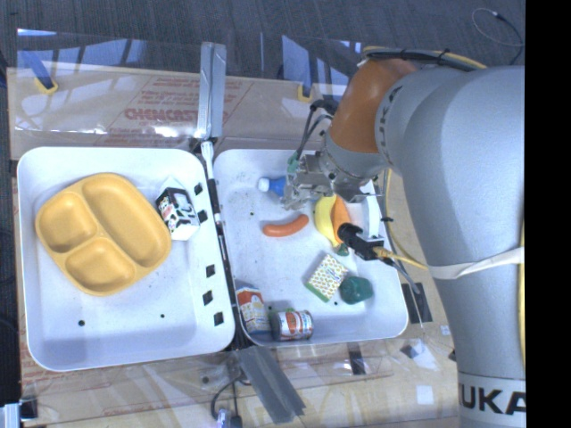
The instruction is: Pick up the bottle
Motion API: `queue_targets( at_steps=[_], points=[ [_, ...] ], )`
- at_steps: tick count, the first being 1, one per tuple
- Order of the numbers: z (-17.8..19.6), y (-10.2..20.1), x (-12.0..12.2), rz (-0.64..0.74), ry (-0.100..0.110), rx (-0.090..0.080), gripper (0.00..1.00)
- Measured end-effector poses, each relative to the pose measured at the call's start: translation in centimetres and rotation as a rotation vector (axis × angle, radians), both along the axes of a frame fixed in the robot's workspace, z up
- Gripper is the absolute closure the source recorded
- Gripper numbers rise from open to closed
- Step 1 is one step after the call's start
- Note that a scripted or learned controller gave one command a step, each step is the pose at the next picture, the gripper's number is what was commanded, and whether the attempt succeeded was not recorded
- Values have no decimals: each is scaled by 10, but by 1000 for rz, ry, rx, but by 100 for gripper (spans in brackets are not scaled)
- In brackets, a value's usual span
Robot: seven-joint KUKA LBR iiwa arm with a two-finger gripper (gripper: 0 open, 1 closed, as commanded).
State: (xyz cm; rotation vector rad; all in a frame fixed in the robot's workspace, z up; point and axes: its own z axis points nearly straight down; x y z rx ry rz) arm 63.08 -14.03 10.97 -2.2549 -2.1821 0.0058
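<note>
White bins (53, 346), two; one bottle (272, 185)

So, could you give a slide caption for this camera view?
Grey arm's pincer above small blue-capped bottle in right white bin, beside orange sausage.

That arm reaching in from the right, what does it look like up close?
The arm is thick, rounded and pale grey, with an orange band above the wrist. Black letters "UKA" show near its base. Thin dark and yellow cables run along the wrist down to a small dark metal claw.
</note>
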Motion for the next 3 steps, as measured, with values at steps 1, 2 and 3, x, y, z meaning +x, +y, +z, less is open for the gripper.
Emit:
queue_targets(
  at_steps=[1, 2, 3],
  points=[
    [111, 66, 26, -38, -5, 1, 100],
    [111, 66, 26, -38, -3, 0, 0],
    [6, 12, 34, -7, -30, -3, 0]
  ],
)
